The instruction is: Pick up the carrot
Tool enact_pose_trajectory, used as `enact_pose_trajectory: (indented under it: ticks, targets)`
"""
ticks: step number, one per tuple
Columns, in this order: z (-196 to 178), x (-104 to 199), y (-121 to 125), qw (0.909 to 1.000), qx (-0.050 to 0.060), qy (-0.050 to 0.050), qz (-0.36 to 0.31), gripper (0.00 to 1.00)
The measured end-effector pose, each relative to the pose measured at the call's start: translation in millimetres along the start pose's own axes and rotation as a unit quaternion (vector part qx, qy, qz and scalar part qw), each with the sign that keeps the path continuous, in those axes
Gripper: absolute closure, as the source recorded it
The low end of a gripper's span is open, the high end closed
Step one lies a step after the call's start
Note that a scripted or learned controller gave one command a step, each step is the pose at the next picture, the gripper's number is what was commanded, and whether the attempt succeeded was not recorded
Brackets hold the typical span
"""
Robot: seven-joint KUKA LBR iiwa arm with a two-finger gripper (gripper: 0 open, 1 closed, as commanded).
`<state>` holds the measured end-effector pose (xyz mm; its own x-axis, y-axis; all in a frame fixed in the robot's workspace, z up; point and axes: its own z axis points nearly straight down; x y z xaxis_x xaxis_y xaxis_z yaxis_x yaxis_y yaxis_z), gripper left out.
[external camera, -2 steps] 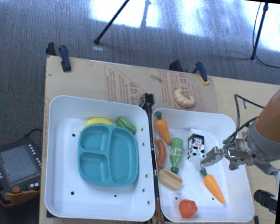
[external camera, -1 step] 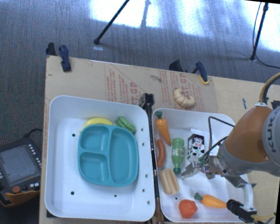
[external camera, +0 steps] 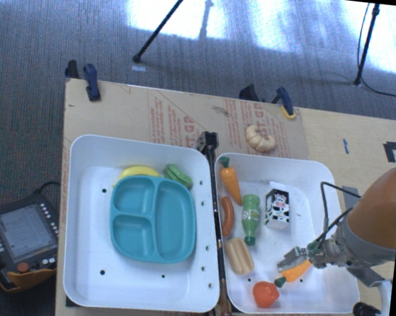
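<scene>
Jaws (external camera: 298,262) clamped on a carrot (external camera: 296,271) just right of tomato (external camera: 265,293); shallow end grip, may slip.

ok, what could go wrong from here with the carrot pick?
1. The gripper sits over the thick end of the near carrot; an off-centre grasp may slip.
2. The tomato lies close to its green top and could get knocked.
3. A second carrot lies further back: possible target mix-up.
</scene>
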<state>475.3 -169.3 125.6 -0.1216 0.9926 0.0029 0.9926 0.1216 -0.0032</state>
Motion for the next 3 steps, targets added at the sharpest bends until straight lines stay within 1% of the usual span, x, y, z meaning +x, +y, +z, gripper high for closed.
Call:
enact_pose_trajectory:
  ticks: [1, 2, 3]
  targets:
    - [34.2, 5.6, 22.7, 0.9984, -0.006, -0.004, 0.056, 0.0]
    - [25.0, 5.6, 22.2, 0.9983, -0.004, -0.003, 0.058, 1.0]
    - [-110.3, 46.8, 27.4, 0.9857, -0.001, -0.001, 0.168, 1.0]
